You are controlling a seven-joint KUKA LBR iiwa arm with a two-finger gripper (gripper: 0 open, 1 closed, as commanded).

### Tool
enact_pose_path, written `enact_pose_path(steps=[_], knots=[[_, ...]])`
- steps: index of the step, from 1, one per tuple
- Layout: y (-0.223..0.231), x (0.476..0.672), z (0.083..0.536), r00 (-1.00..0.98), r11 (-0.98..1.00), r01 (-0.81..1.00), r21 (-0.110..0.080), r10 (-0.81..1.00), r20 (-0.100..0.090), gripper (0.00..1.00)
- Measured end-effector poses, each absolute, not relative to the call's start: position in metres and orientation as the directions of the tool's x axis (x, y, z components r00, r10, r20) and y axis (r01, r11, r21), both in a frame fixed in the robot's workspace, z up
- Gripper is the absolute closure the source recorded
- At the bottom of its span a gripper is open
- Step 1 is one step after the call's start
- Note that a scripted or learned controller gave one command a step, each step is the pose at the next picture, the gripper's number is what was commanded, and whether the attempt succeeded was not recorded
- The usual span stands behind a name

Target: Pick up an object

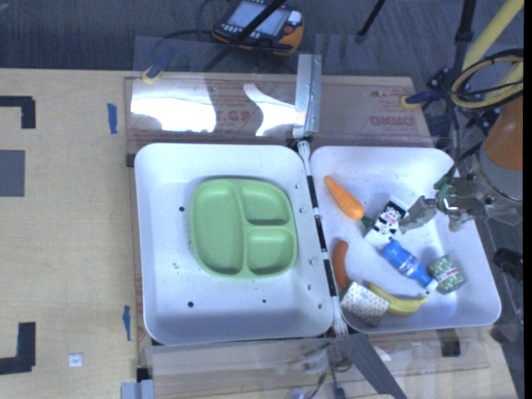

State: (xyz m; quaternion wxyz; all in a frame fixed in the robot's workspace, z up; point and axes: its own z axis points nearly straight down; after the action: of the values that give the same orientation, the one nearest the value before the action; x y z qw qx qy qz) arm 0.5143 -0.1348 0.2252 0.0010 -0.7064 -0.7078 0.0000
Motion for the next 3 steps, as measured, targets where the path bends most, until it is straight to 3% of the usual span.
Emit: enact_pose_path(steps=[1,2,3], knots=[[-0.103,0.569,0.149,-0.013,0.013,1.000,-0.001,1.000,0.001,0.00],[-0.145,0.608,0.086,-0.021,0.021,1.000,0.005,1.000,-0.002,0.00],[-0.067,0.593,0.185,-0.105,0.105,0.995,0.001,0.995,0.000,0.00]])
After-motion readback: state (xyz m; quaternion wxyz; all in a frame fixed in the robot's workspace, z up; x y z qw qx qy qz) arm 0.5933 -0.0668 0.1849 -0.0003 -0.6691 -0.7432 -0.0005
